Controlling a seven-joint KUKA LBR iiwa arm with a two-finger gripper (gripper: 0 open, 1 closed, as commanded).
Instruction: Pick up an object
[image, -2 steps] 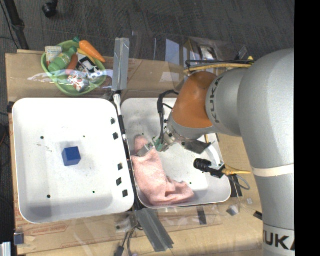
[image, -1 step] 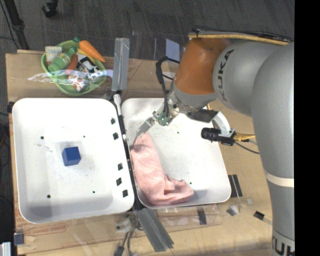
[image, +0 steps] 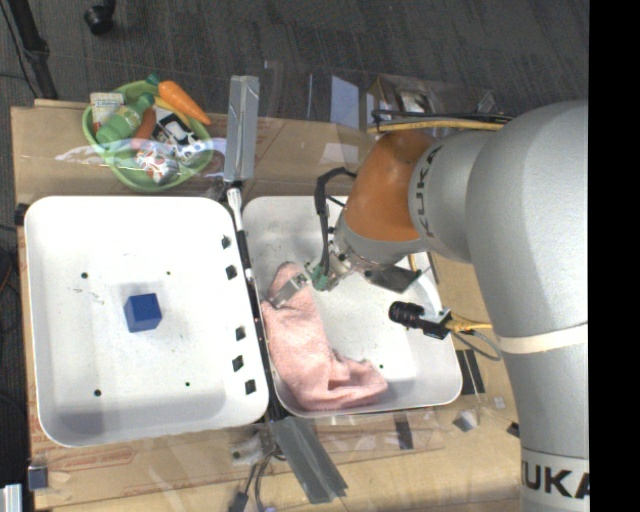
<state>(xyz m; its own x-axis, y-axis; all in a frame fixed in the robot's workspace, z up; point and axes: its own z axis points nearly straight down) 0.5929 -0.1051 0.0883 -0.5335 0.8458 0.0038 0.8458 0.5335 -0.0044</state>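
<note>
Your gripper (image: 292, 287) sits low in the right bin (image: 440, 385), at the upper end of the pink cloth (image: 312, 352). Fingers look narrow, tips touching or just above the fabric, but you can't tell whether any cloth is actually between them, so don't count it as held.

Risks, as I judge them: cloth is limp, so a shallow pinch may catch only a thin fold and slip out on the lift. It also lies along the bin's left wall, w/ the gripper close to the divider (image: 243, 300) between bins, so a sideways drift could scrape the wall. If the grip is on one end only, the rest will drag and may snag the rim.

Other stuff: blue cube (image: 143, 311) sits alone in the left bin (image: 60, 420), well apart, no obstruction. Green bowl (image: 128, 176) of toy food, incl. a carrot (image: 180, 98), stands on the desk (image: 40, 130) beyond the left bin, out of the way. A black cable plug (image: 415, 317) hangs beside the wrist, near the cloth's right side; watch it doesn't catch.
</note>
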